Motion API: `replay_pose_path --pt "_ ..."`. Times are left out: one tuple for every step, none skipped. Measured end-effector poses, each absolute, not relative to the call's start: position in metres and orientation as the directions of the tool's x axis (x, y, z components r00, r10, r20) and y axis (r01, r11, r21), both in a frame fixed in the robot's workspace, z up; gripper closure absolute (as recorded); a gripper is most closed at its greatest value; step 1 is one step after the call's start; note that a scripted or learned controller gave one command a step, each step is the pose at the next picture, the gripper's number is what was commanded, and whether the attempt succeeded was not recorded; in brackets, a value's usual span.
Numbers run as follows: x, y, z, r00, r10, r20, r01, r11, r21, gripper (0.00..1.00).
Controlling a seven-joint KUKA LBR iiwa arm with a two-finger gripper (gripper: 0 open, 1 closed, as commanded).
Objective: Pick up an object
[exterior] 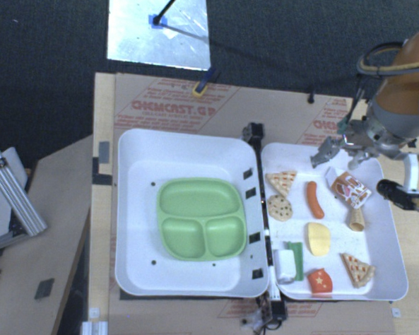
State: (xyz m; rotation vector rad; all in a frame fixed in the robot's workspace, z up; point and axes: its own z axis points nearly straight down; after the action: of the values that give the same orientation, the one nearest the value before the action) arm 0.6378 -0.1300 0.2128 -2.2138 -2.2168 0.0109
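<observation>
My gripper [340, 157] hangs over the far edge of the right bin [394, 281], open, with nothing between its fingers. Just below it lies a brown and white packet [351, 189], apart from the fingers. Also in this bin are a red sausage [314, 199], a pizza slice [281, 180], a cookie [280, 208], a cone [356, 219], a yellow cheese block [318, 238], a second pizza slice [357, 269], a red piece [320, 281] and a white and green item [287, 263].
The left bin [133, 194] holds a green divided plate [199, 219]. A shiny metal sheet [160, 26] lies beyond the bench at the back. Black clips [255, 134] run along the seam between the bins.
</observation>
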Motion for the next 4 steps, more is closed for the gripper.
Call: replay_pose_path --pt "0.64 -0.13 0.221 -0.004 1.0 0.0 1.0 0.004 0.002 0.0" --pt "0.637 -0.126 0.179 -0.003 1.0 0.0 1.0 0.003 0.0 0.0" --pt "0.642 -0.118 0.132 -0.006 1.0 0.0 1.0 0.006 -0.002 0.0" --pt "0.645 -0.117 0.086 -0.004 1.0 0.002 1.0 0.004 0.006 0.0"
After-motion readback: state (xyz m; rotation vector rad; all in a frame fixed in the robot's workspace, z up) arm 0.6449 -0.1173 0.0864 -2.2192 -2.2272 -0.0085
